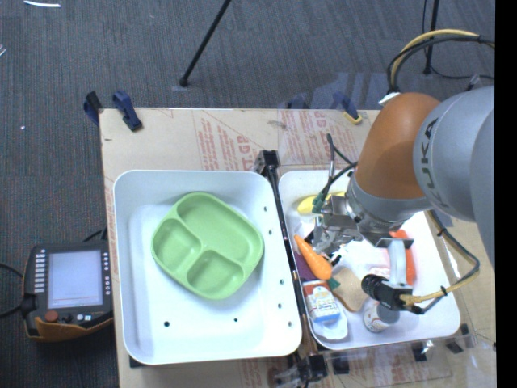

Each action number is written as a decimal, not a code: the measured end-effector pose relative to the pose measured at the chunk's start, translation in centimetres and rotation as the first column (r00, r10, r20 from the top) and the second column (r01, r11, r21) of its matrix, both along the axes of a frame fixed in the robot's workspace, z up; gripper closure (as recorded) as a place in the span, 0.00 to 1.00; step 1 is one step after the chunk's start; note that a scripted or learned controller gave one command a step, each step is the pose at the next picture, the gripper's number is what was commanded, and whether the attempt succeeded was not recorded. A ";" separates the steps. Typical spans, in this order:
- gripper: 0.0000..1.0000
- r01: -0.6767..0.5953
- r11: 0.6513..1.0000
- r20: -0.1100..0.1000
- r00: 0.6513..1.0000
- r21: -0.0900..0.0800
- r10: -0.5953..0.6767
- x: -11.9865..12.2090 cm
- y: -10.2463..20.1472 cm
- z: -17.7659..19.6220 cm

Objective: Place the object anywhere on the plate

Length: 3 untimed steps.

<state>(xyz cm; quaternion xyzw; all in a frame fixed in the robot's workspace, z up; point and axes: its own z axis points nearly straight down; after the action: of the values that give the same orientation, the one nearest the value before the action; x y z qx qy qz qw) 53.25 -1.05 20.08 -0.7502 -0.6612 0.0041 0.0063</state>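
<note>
Risk noted first: the right bin (449,318) is crowded, so a descent here could, in my judgement, close on two items at once or nudge a neighbour, and any item carried left must clear the raised rims where the bins meet or it may snag and drop short. Nearest the camera in that bin lie a small carton with a blue and white label (323,304), a pale rounded ball (373,320) and a tan flat piece (347,289); all look rigid. Just behind them sits the orange carrot-shaped toy (313,259), tapered and smooth, likely slippery plastic. The gripper (329,234) hangs just above the carrot's end; its state cannot be told from this angle, and nothing is seen held. A yellow rounded item (307,205) lies beyond. The green plate (208,245), glossy, three compartments, rests bare in the left bin (133,314), tilted diagonally.
</note>
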 end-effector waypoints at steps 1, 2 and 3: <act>0.00 0.000 1.000 0.000 1.000 0.000 0.000 0.0 0.0 0.0; 1.00 0.001 1.000 -0.004 1.000 0.001 -0.001 0.1 -0.2 0.8; 1.00 -0.045 0.999 0.008 0.999 -0.004 0.045 2.5 5.8 -0.8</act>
<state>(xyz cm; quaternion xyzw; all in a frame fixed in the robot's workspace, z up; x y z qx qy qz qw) 55.75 4.73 19.32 -0.7350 -0.6780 0.0022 0.0022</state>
